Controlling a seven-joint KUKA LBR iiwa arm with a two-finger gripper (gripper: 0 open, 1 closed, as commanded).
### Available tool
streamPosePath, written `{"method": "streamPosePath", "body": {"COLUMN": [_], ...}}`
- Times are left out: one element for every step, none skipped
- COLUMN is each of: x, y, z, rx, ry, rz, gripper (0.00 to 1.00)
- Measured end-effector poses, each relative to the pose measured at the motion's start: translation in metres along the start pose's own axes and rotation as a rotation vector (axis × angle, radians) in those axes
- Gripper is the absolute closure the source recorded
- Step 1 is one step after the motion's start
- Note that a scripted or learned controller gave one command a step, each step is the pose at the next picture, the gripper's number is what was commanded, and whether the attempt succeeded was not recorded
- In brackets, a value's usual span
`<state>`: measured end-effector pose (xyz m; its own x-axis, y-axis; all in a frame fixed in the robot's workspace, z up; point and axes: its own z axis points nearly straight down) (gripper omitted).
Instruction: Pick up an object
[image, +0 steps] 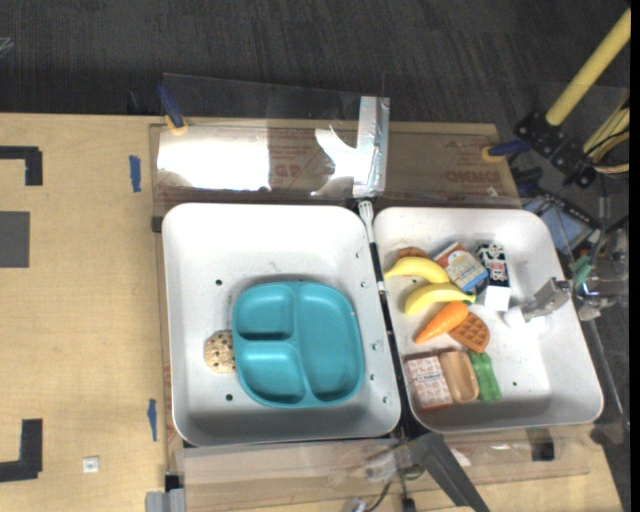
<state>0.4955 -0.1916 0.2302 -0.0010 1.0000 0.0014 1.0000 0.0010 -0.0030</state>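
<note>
on the bench, left bin (190, 260) holds a teal tray (297, 342); right bin (560, 390) holds bananas (425, 285); pincer (545, 297) state unclear.

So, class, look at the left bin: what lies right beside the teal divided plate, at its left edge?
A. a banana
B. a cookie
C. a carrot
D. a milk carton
B. A cookie lies in the left bin against the left edge of the teal divided plate, while the bananas and the carrot lie in the right bin.
</note>
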Motion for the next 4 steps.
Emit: {"method": "streamPosePath", "body": {"x": [0.031,0.053,0.075,0.085], "y": [0.038,0.085,0.012,-0.012], "z": [0.12,0.144,0.143,0.143], "rx": [0.0,-0.006,-0.002,-0.014], "ry": [0.001,-0.003,0.0,-0.003], "rz": [0.024,-0.117,-0.005,0.047], "gripper": [0.0,0.0,0.0,0.0]}}
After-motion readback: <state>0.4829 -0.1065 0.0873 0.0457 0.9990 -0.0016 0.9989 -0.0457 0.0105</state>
